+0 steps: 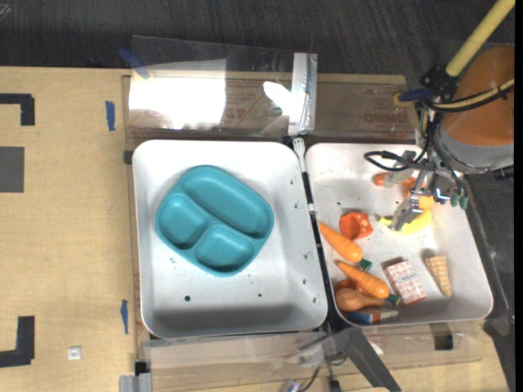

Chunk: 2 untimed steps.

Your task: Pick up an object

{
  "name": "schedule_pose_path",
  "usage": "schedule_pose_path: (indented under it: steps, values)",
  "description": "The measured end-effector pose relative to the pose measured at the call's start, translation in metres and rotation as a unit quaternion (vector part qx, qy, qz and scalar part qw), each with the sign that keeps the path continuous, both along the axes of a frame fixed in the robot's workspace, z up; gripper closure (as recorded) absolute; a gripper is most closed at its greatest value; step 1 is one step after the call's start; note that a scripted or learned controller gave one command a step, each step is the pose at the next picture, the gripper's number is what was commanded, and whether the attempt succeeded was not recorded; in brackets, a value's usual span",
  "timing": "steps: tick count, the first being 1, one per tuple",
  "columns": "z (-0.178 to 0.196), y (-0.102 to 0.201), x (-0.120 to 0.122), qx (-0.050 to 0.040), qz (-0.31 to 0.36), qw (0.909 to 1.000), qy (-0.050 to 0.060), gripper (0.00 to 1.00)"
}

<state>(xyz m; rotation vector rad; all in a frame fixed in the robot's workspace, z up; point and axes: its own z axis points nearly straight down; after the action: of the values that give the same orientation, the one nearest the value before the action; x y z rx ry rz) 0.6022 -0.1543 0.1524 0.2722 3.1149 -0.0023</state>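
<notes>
Right bin (478, 288) as landmark. Along its near edge: a brown and blue item (359, 302), partly tucked under the rim, hard to identify. Just beyond, two carrots (353, 261), a pink patterned box (405, 280), a waffle cone (440, 273). Mid-bin, a red-orange piece (355, 224). Toward the far right corner, a yellow object (418, 221), small, bright, partly hidden beneath the gripper (406, 213). Fingers blurred: open or closed, cannot tell. Left of this bin, a teal divided tray (214, 219).

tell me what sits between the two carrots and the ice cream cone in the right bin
In the camera view, a small pink and white checked box lies between the carrots and the ice cream cone, on the right bin floor.
</notes>
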Motion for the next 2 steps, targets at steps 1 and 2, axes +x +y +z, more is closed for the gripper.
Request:
schedule_pose_path:
  steps: [1,2]
  values:
    - [-0.064,-0.066,-0.033,-0.0001,-0.030,0.9995,0.002,0.00]
    - [-0.065,-0.053,0.031,0.0022,-0.088,0.9961,0.006,0.00]
